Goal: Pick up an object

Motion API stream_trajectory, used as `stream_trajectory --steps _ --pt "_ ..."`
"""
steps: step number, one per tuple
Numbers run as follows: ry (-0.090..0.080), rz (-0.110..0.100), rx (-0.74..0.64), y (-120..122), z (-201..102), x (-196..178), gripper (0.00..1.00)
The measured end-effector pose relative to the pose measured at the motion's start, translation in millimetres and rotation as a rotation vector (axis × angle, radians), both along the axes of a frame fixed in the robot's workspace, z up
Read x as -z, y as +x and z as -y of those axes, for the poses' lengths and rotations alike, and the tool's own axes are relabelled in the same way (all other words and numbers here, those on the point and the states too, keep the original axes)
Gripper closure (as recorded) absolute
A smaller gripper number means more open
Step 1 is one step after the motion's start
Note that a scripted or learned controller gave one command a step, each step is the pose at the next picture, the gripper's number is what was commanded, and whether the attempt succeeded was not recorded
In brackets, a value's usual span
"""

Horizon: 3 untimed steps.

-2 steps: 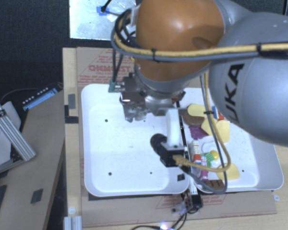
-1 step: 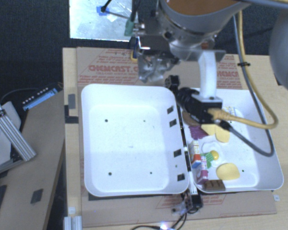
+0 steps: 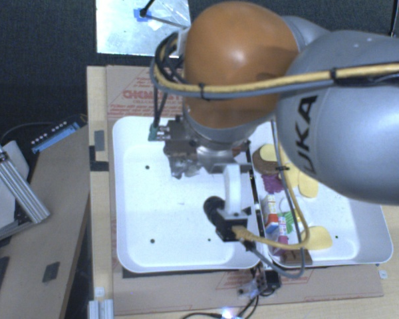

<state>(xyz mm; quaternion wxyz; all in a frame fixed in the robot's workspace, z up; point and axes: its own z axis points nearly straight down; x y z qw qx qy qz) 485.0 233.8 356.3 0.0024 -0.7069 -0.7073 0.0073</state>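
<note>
Dark floor all round, a shiny silver sheet (image 3: 143,15) at the far end, and the two white bins sitting on a cardboard sheet (image 3: 130,95) on the bench. From my seat the arm (image 3: 346,131) blocks a big chunk of the middle, which is annoying.

The gripper (image 3: 181,165) hangs over the left bin (image 3: 146,231), up near its far side. I honestly can't tell whether it's clenched or released, since the wrist hides the business end, and I see nothing held in it.

All the pickable stuff is in the right bin (image 3: 379,244): yellow pieces (image 3: 310,186), a purple item (image 3: 272,182) and some small colourful bits (image 3: 277,226), bunched close to the wall between the bins.

What worries me:
- If it drops where it is, I reckon it grabs air, because the part of the left bin I can see has nothing in it.
- The pile hugs the dividing wall, so a grab there could hit the rim or pinch two things and drop both.
- With the arm covering that corner, I'd struggle to confirm a catch.
</note>
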Motion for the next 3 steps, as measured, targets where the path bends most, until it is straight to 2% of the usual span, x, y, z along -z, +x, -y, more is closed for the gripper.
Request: stream_trajectory --steps 1,2,3 --pt "0.015 0.028 -0.004 7 0 -144 1.00" --pt "0.009 0.018 -0.004 1 0 -181 1.00" --pt "0.000 0.001 0.000 0 0 -30 1.00"
